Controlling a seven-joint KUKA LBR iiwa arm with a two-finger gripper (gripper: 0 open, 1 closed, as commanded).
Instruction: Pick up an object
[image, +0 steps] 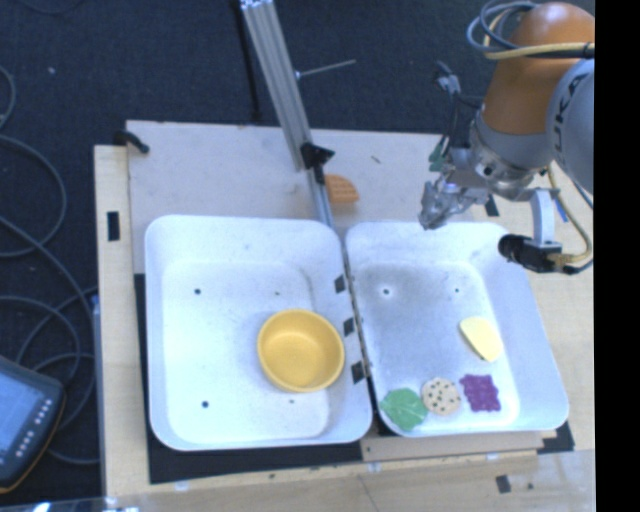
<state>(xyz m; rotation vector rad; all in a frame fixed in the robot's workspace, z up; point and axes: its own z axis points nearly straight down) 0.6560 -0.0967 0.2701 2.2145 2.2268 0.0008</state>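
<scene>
- Gripper hangs over the far rim of the right bin, near its far-left corner. Nothing sits between or under its tips. Whether they are parted or closed: cannot tell, too small and blurred at this slant.
- Task names no particular thing, so any piece will do. Candidates all lie in the right bin, well apart from the gripper.
- Yellow wedge lies alone by the bin's right wall. Bare floor on its left and near sides.
- Along the near edge, a row: green disc, cookie-like disc, purple piece. The three sit just beside one another, likely touching in places.
- Left bin holds a yellow bowl, upright, near the divider. An orange object lies on the bench beyond the bins, beside the metal post.
- Judgement: the step in hand is the approach; nothing is grasped yet.
- Best pick looks like the yellow wedge. It is isolated, so the tips would not nudge neighbours.
- To do it well: travel above rim height, centre over the wedge, turn the wrist to close across its narrow side, then descend straight.
- Risk: flat pieces on a hard floor slip out; the sloped wall could foul the outer tip.
- The crowded row is the poorer choice.
</scene>
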